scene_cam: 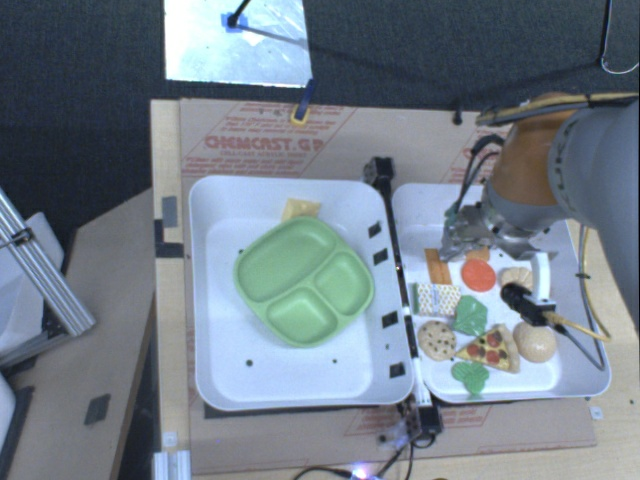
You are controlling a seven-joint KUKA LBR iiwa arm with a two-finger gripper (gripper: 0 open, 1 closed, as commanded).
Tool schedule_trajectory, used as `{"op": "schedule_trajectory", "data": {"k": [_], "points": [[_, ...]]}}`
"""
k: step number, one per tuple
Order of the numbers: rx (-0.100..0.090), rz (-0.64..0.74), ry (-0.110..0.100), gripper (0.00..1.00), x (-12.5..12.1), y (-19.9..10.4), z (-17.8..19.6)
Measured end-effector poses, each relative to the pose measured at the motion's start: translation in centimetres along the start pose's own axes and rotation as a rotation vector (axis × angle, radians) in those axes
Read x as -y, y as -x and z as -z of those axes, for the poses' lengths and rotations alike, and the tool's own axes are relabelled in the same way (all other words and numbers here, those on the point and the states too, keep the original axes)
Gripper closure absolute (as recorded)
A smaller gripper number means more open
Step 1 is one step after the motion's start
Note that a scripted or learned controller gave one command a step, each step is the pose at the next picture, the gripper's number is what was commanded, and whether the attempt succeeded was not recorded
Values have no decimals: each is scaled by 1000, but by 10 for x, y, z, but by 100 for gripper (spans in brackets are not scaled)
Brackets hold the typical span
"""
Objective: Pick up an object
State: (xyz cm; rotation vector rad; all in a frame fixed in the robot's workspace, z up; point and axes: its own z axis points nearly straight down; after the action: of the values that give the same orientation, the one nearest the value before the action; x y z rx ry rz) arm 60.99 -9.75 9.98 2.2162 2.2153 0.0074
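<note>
In the right bin (590, 363), nearest the camera, lie a green leaf (469, 376), a pizza slice (491, 349), a cookie (437, 339) and a bun (535, 342). Behind them are a cracker (437, 297), a red disc (479, 275) and an orange strip (438, 266) – all loose. The gripper (462, 238) hangs just above the strip; how it stands I cannot tell. The left bin (215, 368) holds a green tray (303, 281) – with a yellow piece (299, 209) behind it.

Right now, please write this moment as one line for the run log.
gripper: low in right bin, above toy food | holding: not visible | green tray: left bin
</note>
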Motion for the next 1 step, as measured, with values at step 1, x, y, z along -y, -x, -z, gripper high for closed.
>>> {"op": "schedule_trajectory", "data": {"k": [1], "points": [[-2,4,-2,100,-9,-2,47]]}}
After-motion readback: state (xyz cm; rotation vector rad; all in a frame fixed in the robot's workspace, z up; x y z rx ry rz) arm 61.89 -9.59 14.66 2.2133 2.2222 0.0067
